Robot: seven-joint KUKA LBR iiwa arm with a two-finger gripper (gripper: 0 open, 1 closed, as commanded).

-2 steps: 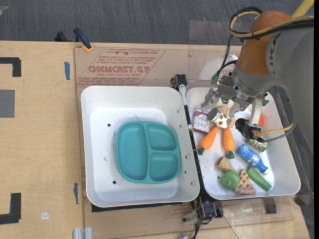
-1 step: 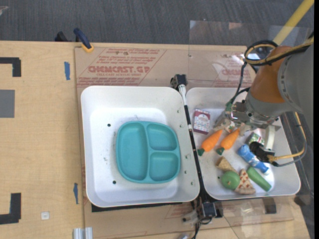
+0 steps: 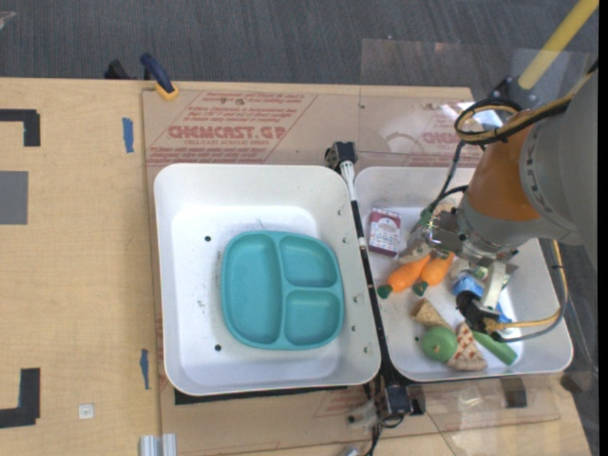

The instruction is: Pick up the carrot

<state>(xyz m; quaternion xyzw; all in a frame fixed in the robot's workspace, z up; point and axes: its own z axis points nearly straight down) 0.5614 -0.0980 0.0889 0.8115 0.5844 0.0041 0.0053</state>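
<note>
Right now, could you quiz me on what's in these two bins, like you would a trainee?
1. True or false: the teal plate lies in the left bin.
2. Which lies nearest the gripper? A) green apple B) carrot C) pizza slice
3. Fill in: the small maroon box lies in the ____ bin.

Key: 1 true; 2 B; 3 right.

Grey arm (image 3: 560, 174) in from the right, orange-banded wrist bent down, tool (image 3: 446, 255) low, pointing left.
</note>
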